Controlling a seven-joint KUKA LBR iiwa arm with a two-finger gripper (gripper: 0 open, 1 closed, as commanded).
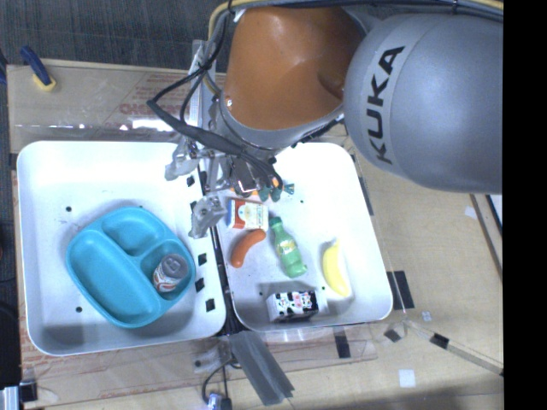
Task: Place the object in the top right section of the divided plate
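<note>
While the grey KUKA arm [427,84] reaches in from the right with its orange band [286,58] bulking over the far edge of both bins, the wrist hangs above the wall where the two bins meet, its cables and brackets trailing down toward the jaws [224,196]. Whether the jaws are open or closed I cannot tell — the wrist hardware and the clutter under it mask them, and nothing can be made out between them.

Below and to the left of the jaws, the blue divided plastic plate [111,272] lies tilted in the left white shallow bin [43,186]. A small silver metal can [172,271] sits upright in the plate's compartment nearest the jaws, the one toward the right bin.

Just beneath the jaws, in the right white shallow bin [363,229], a small white-and-orange packet [248,216] lies almost touching the hardware. A reddish-orange sausage-shaped toy [246,246] lies just below it, tilted, and beside that a green plastic bottle [286,248] rests on its side. Farther right from the jaws lies a yellow banana [335,269], and nearest the camera a small black-and-white patterned carton [294,304] rests against the bin's near wall.

Both bins sit on the tan bench [427,254]; a blue-and-yellow clip [36,67] lies at its far-left corner, well apart from the jaws.
</note>
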